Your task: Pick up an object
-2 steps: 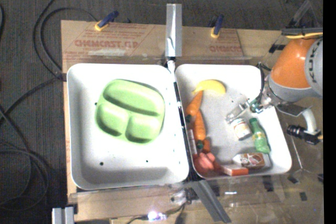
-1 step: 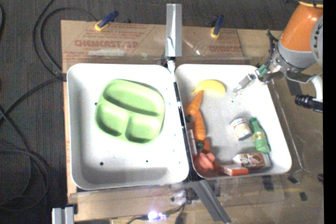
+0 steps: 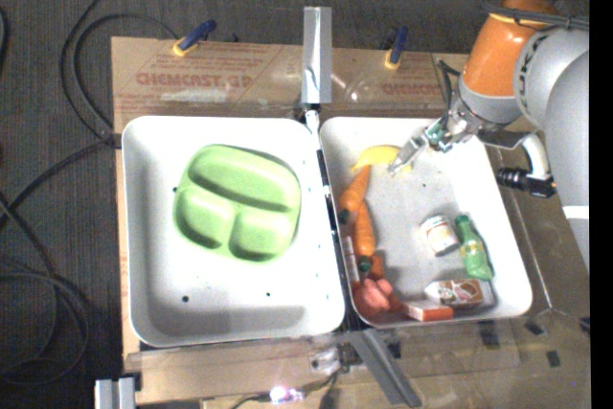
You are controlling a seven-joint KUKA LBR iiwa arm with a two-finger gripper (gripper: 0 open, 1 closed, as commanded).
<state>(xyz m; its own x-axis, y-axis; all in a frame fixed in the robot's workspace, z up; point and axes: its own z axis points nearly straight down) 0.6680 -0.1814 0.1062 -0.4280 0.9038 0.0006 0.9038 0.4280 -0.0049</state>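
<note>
My gripper point(image 3: 410, 156) hangs over the back of the right bin point(image 3: 498, 182), slanting down and to the left from the orange-banded wrist point(image 3: 498, 62). Its tip is right beside the right end of a yellow banana point(image 3: 374, 155); whether they touch is unclear. In front of the banana two orange carrots point(image 3: 358, 206) lie along the bin's left wall. Further forward are a small white jar point(image 3: 439, 234) and a green bottle point(image 3: 472, 250). Nothing shows held in the gripper.
A reddish-pink item point(image 3: 376, 295), a flat orange and white box point(image 3: 428, 310) and a small carton point(image 3: 462, 291) crowd the right bin's front edge. The left bin point(image 3: 144, 244) holds a green divided plate point(image 3: 238, 201). A metal post point(image 3: 316, 53) stands behind the bins.
</note>
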